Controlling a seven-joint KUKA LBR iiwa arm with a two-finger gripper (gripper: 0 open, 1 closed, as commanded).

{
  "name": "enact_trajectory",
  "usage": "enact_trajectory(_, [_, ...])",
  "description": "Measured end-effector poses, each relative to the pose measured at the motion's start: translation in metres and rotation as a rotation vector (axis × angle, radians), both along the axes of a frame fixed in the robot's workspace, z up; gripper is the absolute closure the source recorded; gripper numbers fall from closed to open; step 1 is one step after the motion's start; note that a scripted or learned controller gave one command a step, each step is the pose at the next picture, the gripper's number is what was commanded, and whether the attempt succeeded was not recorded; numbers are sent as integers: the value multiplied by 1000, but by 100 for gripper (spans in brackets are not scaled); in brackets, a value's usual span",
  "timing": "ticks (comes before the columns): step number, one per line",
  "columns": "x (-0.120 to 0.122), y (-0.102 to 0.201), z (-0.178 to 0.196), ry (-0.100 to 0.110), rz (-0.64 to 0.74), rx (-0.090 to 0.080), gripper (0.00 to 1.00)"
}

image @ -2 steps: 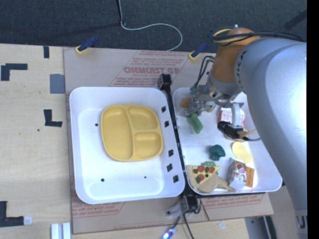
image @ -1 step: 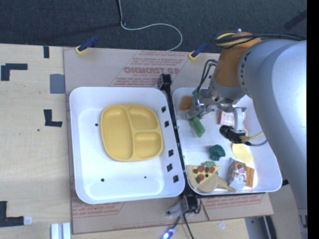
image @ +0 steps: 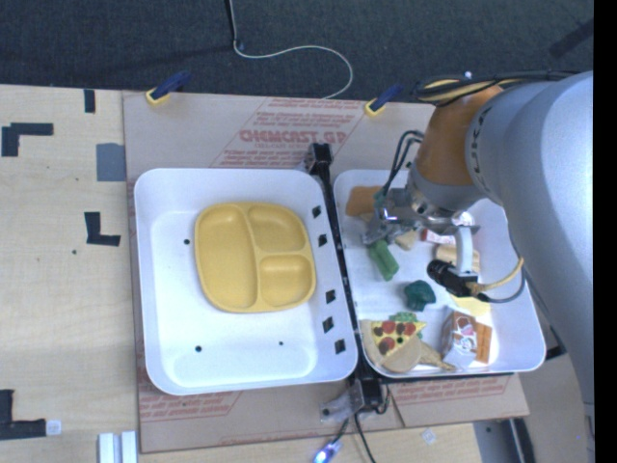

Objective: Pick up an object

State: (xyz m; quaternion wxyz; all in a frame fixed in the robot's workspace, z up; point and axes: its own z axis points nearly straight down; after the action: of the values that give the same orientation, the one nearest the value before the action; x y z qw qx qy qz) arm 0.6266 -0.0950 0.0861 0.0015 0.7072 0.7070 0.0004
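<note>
Two shallow white bins sit side by side on a cardboard sheet (image: 280, 138) laid over the table (image: 58, 258); the sheet carries red print, partly legible as "CHEMCAST", the rest too small to read. The left bin (image: 164, 355) holds a yellow divided plate (image: 255, 257) with three compartments, lying flat near its centre. The right bin (image: 525, 345) holds several small items: a green elongated piece (image: 385, 260) near the bin's left wall, a dark green lump (image: 419, 294) just beside it toward the lower right, a toy pizza slice (image: 397, 340) with red toppings at the front edge, and a small printed carton (image: 469, 339) to its right, label illegible. An orange-tan flat item (image: 360, 201) lies at the back left corner. The arm reaches in from the right, orange band above the wrist, with the end effector (image: 378, 228) lowered directly over the upper end of the green elongated piece. Finger spacing cannot be told from this angle. Black clips join the bins along their shared wall.
</note>
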Motion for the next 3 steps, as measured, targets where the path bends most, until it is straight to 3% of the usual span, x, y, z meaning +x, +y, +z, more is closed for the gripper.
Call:
enact_trajectory(1, [43, 1, -2, 4, 2, 2, 0])
enact_trajectory(2, [15, 0, -1, 3, 0, 0, 0])
enact_trajectory(3, [42, 0, -2, 6, 3, 2, 0])
